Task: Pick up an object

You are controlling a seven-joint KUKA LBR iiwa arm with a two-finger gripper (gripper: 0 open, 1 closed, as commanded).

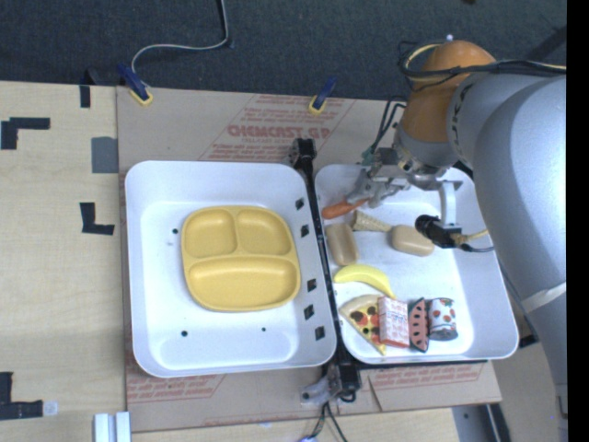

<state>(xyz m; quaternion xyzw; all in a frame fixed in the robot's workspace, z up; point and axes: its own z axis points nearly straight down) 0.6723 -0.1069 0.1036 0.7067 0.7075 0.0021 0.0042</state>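
In the right bin (479, 334) you can see toy food lying flat: an orange carrot (337, 210) at the top left, an ice cream cone (370, 220), a tan bread roll (410, 240), a yellow banana (364, 277), and a pizza slice (361, 317) near the front.

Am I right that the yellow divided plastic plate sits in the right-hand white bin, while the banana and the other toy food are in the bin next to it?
Not quite. The camera view shows the yellow divided plastic plate in the left-hand white bin, not the right-hand one. The rest stands: the yellow banana and the other toy food lie in the neighbouring bin, which is the right-hand one.
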